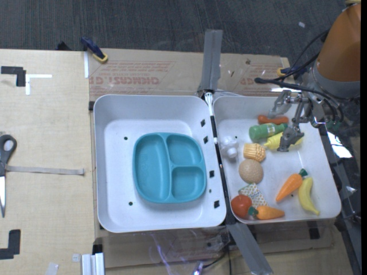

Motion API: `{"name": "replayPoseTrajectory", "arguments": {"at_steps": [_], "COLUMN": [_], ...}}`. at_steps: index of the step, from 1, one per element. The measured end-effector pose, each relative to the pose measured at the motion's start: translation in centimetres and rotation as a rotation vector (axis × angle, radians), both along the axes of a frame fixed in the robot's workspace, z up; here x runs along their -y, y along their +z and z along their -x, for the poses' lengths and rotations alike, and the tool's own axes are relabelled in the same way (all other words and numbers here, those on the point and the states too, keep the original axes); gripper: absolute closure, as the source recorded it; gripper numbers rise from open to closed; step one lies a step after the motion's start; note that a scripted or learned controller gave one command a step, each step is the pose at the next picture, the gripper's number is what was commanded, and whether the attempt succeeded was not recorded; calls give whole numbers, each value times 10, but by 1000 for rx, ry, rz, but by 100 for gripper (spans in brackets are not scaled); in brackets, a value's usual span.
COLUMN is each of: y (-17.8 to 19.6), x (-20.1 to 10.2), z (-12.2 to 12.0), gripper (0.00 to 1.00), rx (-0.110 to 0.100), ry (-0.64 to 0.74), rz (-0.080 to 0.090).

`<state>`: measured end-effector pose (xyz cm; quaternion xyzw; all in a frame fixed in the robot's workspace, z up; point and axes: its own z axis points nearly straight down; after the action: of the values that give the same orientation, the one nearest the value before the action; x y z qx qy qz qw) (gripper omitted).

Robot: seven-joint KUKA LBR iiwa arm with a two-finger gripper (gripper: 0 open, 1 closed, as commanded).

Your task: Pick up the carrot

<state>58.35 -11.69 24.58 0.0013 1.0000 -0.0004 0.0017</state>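
While the arm is reaching in from the right, the pincer [293, 132] is hanging low over the far part of the right bin [327, 159]. I cannot tell how it is set, and nothing is showing inside it. Just under it a yellow toy [285, 142] is lying beside a green bottle [265, 132]. A little nearer the camera, the corn [254, 152] and a tan ball [250, 171] are sitting. The carrot [289, 185] is lying nearer the camera than the pincer, tilted, just beside the banana [308, 196]. It is looking light, hard and smooth, so it could be slipping. Its fat orange middle looks like the best place to pinch.
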Motion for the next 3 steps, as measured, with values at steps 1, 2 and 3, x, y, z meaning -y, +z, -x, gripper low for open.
{"name": "replayPoseTrajectory", "arguments": {"at_steps": [1, 2, 3], "y": [-153, -142, -142], "x": [46, 45, 45], "z": [60, 57, 57], "gripper": [0, 100, 0], "rx": [1, 8, 8], "ry": [3, 7, 7], "rz": [1, 3, 3]}}
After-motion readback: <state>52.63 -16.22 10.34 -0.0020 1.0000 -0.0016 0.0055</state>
